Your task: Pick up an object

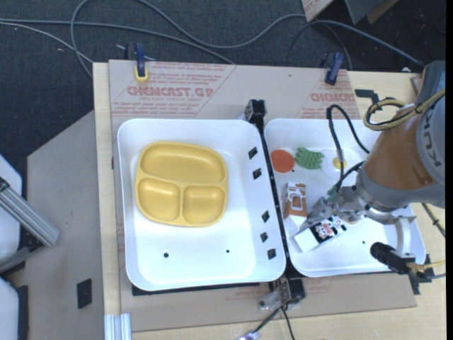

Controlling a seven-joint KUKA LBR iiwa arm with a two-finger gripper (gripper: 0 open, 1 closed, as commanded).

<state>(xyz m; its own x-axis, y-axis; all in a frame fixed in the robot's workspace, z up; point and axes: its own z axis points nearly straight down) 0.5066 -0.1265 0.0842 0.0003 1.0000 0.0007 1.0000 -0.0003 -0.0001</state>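
Observation:
In the right bin (pixel 396 259) lie several small objects: an orange round piece (pixel 283 161), a green toy (pixel 308 157), a small yellow piece (pixel 337 163), an orange-and-white packet (pixel 294 197) and a white card with red and black marks (pixel 320 233). My gripper (pixel 327 214) reaches in from the right and hangs low over the white card, just right of the packet. The wrist hides how the gripper stands against the card.
The left bin (pixel 141 257) holds a yellow three-compartment tray (pixel 182 183). A black divider (pixel 267 190) with clips runs between the bins. Cables (pixel 347 137) loop over the right bin's far side. Blue clamps (pixel 141 59) sit on the cardboard's far edge.

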